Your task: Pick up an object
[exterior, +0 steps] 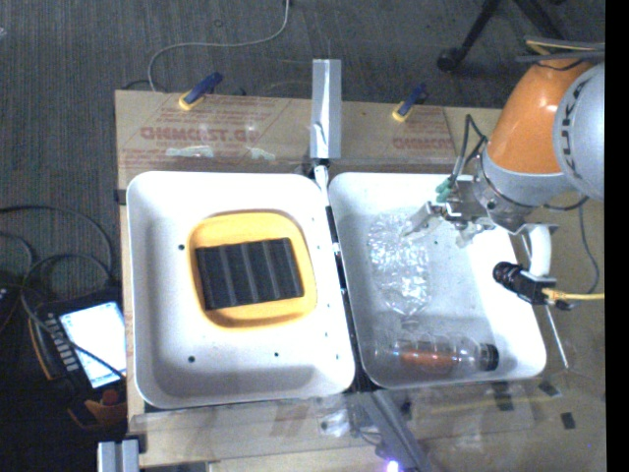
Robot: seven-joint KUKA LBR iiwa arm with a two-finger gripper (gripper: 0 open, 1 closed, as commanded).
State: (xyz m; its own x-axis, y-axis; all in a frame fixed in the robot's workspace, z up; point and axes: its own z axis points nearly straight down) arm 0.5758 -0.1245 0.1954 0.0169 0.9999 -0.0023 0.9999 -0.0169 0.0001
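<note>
The pincer [439, 207] hangs over the upper right part of the right bin [511, 332], at the end of the grey arm [550, 131] with its orange band, which comes in from the right. Whether the pincer is spread or pressed together cannot be told at this slant; nothing can be made out between its tips. Its tip points left, toward a crumpled piece of clear plastic wrap [398, 262] that lies on the bin floor just below and to the left of it. Whether tip and wrap touch is unclear.

Further down in the same bin, along its lower wall, a clear plastic bottle [442, 355] lies on its side, with a reddish-orange inside and a dark cap toward the right. It is well apart from the pincer.

The left bin [157, 264] sits just beside the right one, their rims meeting at the middle. In it lies a yellow tray-like item with a dark ribbed insert [251, 269], flat and roughly centred.

Both bins rest on the table [197, 136], whose brown board carries two blue and yellow clamps [200, 90] along its far edge and an upright metal post [325, 111] between the bins.
</note>
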